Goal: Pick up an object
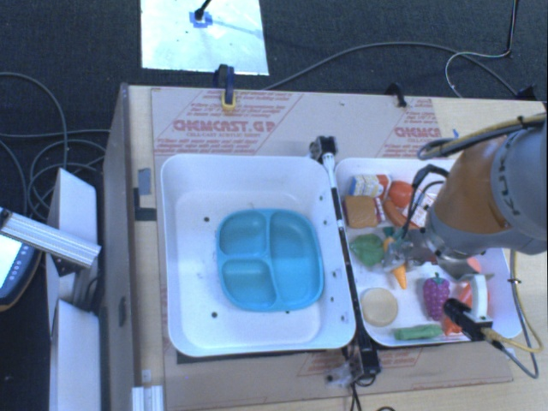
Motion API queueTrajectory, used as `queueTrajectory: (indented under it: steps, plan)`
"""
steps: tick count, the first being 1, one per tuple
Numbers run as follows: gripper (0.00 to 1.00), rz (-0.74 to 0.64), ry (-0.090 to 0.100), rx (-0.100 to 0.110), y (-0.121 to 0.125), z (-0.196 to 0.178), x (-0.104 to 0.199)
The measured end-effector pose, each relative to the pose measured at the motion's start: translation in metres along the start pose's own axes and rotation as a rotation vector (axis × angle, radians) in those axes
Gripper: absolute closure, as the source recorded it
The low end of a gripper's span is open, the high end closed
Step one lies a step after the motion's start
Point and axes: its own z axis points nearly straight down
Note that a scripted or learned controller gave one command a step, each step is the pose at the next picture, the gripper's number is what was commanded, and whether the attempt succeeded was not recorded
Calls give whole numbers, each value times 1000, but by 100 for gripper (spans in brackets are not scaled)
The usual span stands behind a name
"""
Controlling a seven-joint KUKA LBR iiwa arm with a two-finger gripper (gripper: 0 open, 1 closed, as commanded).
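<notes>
The right white bin (514,315) holds several toy foods. Among them are a brown toast slice (360,211), a green leafy piece (368,249), an orange carrot (399,276), purple grapes (435,294), a cream round disc (379,306) and a green pod (417,333). My gripper (401,252) is low inside this bin, just right of the green leafy piece and directly above the carrot. The grey arm with its orange band (479,195) covers the bin's right middle part. No object is visibly lifted.
The left white bin (193,229) holds a blue divided plate (270,259). A white-and-orange box (370,185) and a red piece (399,193) lie at the right bin's far end. A red-and-white item (473,296) sits near its right wall. A black clip (325,149) stands between the bins.
</notes>
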Motion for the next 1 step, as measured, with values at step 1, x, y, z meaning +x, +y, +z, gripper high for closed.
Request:
queueTrajectory:
  steps: [1]
  plan:
    - [100, -2, 0, -2, 7, -91, 66]
